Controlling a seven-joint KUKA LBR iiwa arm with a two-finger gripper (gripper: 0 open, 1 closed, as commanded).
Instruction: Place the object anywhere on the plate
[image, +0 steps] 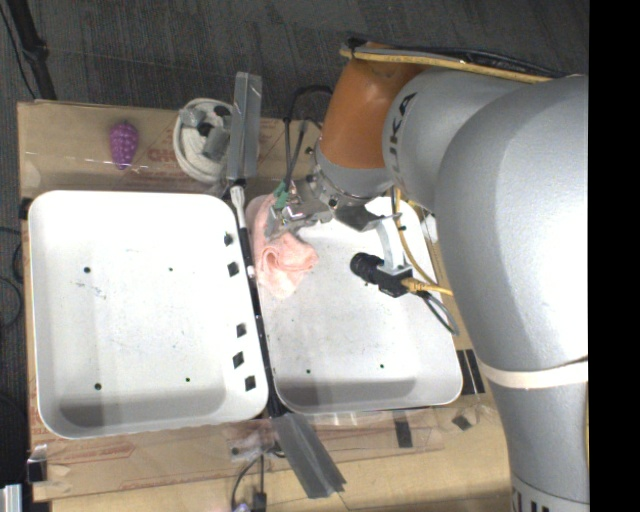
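Looming grey, the arm (500, 230) fills the 3 o'clock side, nearest the lens. Its gripper (290, 212) reaches toward 9 o'clock over the right bin (350, 385), touching a pink cloth-like object (282, 258) at that bin's 10 o'clock corner; whether it grips is impossible to tell. At 11 o'clock on the bench lies a purple object (123, 142).

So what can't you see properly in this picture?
- The hand: in the camera view the grey arm covers most of it, so its grip is unclear.
- The pink object: its top edge is tucked under the hand; whether it is cloth or a toy is unclear.
- The purple thing on the bench: too small to identify.
- The right bin: its right side lies under the arm.
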